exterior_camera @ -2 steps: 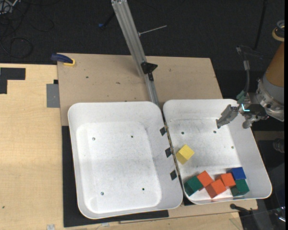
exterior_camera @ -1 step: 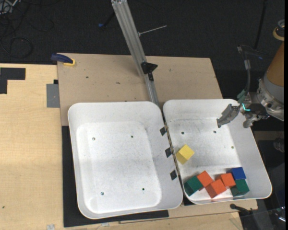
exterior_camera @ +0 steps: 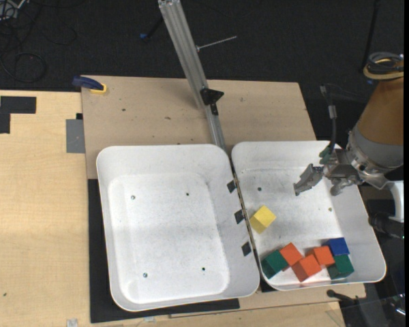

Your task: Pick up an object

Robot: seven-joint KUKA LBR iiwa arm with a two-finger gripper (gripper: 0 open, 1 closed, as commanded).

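Nearest the camera, at the front of the right bin (exterior_camera: 368,213), sits a tight huddle of small blocks: a green block (exterior_camera: 275,262), two orange blocks (exterior_camera: 291,253) (exterior_camera: 307,268) with a third orange block (exterior_camera: 323,255) just beside them, a blue block (exterior_camera: 338,245) and another green block (exterior_camera: 341,270) at the corner. They look like stiff, light cubes with flat faces, likely easy to pinch but crowded, with faces touching, so fingers may find no gap there. Farther back, alone near the bins' divider, the yellow block (exterior_camera: 263,219) stands well apart from the rest; it seems the easiest pick, taken across two opposite flat sides from above. Beyond it, the hand (exterior_camera: 320,179) hovers over the bin's far half with fingers spread apart and nothing between them. Left bin (exterior_camera: 116,162) lies beside on the surface (exterior_camera: 150,111).
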